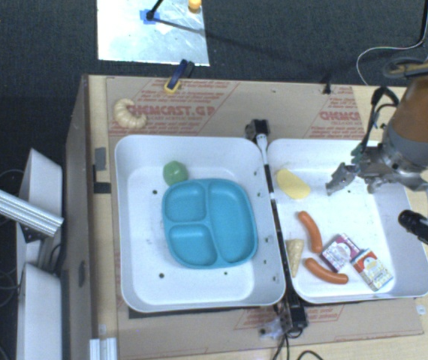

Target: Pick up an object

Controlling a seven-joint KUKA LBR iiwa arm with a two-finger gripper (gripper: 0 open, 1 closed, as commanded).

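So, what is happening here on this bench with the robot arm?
A robot arm reaches in from the right over the right bin, its gripper above bare floor beside a yellow piece. It holds nothing. Nearer the front of that bin lie two sausages, a cone and two small packets. The left bin has a blue divided tray and a green ball.
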